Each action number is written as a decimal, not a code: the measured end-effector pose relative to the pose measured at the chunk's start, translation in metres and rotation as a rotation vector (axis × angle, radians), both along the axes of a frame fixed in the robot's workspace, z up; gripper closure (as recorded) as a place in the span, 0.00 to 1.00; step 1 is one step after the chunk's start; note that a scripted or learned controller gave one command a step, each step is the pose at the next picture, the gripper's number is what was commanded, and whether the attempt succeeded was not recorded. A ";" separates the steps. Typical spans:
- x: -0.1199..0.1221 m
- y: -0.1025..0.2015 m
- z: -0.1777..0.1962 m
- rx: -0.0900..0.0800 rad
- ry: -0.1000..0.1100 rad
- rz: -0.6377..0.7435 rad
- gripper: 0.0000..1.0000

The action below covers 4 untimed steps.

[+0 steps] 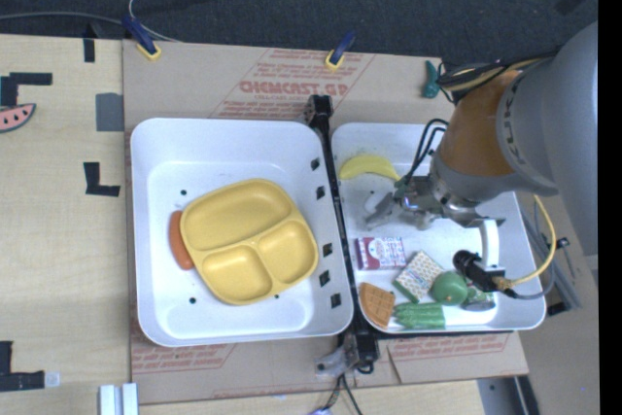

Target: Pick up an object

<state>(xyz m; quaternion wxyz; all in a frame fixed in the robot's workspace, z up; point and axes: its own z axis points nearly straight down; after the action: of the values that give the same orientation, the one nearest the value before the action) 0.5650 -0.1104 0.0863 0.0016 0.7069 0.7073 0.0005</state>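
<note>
My gripper [387, 207] hangs low in the right bin [389, 133], just below a yellow banana [367, 167] and above a small purple-and-white carton [380, 253]. Its fingers [373, 205] look spread, with nothing between them. Along the bin's front lie a pale cracker [419, 274], a brown waffle piece [376, 303], a round green fruit [449, 288] and a bumpy green vegetable [420, 314]. The arm's wrist hides part of the bin's right side.
The left bin [155, 160] holds a yellow divided plate [250, 238] with an orange sausage-shaped thing [179, 240] partly under its left edge. A black divider [328, 209] runs between the bins. Cardboard lies under both bins.
</note>
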 end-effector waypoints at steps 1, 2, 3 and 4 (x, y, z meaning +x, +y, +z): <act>0.045 0.017 0.000 0.000 -0.002 0.002 0.00; 0.101 0.028 0.099 0.000 0.001 0.001 0.00; 0.003 0.010 -0.001 0.002 0.004 0.000 0.00; 0.049 0.013 -0.001 0.001 -0.001 0.001 0.00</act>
<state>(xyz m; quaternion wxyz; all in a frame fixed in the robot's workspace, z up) 0.6142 -0.0972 0.0858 0.0016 0.7066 0.7076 0.0009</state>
